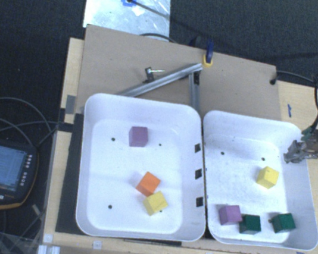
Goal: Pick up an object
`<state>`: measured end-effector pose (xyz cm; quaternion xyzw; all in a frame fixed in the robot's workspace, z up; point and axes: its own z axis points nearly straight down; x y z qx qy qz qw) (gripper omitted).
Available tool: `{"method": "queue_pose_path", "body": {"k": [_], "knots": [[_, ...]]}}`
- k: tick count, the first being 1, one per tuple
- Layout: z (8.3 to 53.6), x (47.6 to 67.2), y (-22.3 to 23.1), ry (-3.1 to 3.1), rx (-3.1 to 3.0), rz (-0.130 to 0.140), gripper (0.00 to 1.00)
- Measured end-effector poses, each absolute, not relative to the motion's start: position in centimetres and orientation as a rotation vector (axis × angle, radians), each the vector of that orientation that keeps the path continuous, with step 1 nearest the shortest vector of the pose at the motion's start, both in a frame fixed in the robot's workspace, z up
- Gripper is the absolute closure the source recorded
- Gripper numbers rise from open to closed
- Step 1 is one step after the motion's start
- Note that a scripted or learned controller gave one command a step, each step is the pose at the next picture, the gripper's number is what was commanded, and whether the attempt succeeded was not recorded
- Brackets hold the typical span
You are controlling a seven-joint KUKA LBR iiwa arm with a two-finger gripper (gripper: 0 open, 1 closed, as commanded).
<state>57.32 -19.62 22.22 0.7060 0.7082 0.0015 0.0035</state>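
Gripper: we see the gripper [294, 153] at the far right rim of the right bin [250, 124], nothing between its fingers; whether they stand apart or together we cannot tell.
Nearest object: the yellow cube [268, 176] lies in the right bin, just left of the gripper and a little nearer to us.
Key relation: we judge the coming move as a short reach left and down onto that cube.
Other right-bin pieces: a purple cube [230, 214] and two green cubes [250, 224] [283, 222] along the near wall.
Left bin [144, 107]: purple, orange and yellow cubes, well apart from the gripper.
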Motion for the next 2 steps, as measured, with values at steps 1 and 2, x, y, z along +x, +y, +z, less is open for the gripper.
{"method": "queue_pose_path", "body": {"k": [1,2], "knots": [[26.9,57.5,-19.7,2.222,2.211,0.005,1.0],[26.0,58.2,-15.3,2.23,2.21,0.003,1.0]]}}
